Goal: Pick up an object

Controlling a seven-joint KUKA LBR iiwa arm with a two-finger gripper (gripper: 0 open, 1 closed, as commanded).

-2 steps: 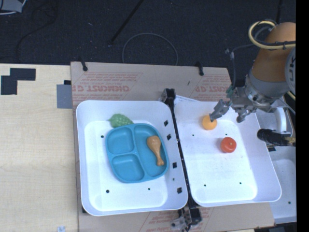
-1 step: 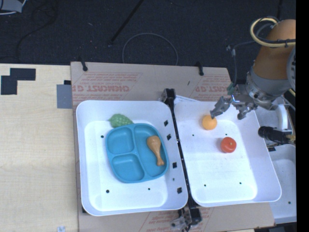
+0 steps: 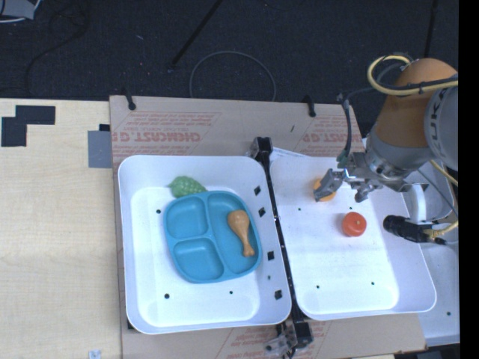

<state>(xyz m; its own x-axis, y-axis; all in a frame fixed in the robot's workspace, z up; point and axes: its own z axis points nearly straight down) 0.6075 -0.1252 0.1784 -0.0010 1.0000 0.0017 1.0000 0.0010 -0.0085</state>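
Your hand (image 3: 341,185) hangs with fingers spread, nothing between them. A small orange object (image 3: 326,182) sits touching its left finger; a nudge could shove it away, missing the grab.

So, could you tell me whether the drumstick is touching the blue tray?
Touching. The camera view shows the drumstick lying inside the blue tray's right compartment, resting directly on its surface.
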